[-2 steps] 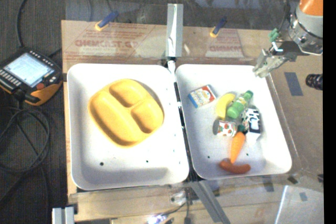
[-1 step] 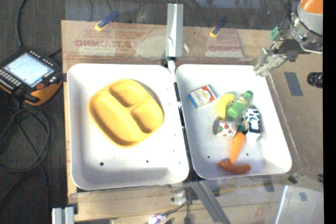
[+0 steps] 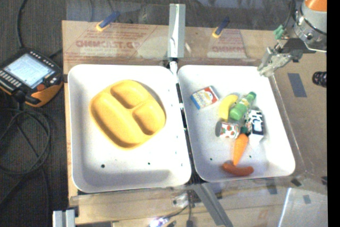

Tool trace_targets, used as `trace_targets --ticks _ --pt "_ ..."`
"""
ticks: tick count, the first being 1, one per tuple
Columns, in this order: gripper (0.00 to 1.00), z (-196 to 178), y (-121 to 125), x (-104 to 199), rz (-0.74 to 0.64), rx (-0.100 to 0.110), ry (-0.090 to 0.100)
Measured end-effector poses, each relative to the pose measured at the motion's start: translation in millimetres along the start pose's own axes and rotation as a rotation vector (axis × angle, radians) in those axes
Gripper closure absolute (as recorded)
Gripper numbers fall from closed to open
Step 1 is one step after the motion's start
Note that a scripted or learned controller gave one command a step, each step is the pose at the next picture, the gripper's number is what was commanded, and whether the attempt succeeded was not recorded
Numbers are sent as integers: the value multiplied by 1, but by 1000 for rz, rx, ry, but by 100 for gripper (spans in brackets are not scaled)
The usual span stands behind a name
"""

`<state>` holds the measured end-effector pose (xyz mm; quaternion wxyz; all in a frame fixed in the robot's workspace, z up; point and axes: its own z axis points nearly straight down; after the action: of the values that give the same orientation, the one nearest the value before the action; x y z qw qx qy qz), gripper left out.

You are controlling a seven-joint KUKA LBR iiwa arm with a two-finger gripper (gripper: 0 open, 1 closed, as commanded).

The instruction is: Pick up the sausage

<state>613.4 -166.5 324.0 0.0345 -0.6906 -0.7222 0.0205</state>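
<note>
While my pincer (image 3: 267, 65) hovers at two o'clock above the right bin (image 3: 281, 114), fingers slightly parted and holding nothing, the sausage (image 3: 237, 169) lies at five o'clock, below the carrot (image 3: 240, 148).

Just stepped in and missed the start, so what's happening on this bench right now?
A robot arm is meant to pick up the sausage, which lies untouched at the near edge of the right bin, just below the carrot. The pincer hovers over the bin's far right corner, well away from the sausage and holding nothing. Other toy groceries are clustered in the middle of that bin. The left bin holds a yellow divided plate.
</note>
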Motion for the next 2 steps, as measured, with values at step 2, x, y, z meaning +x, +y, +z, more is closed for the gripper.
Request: trace_targets --ticks 2 --pt "100 -10 2 0 -5 13 1"
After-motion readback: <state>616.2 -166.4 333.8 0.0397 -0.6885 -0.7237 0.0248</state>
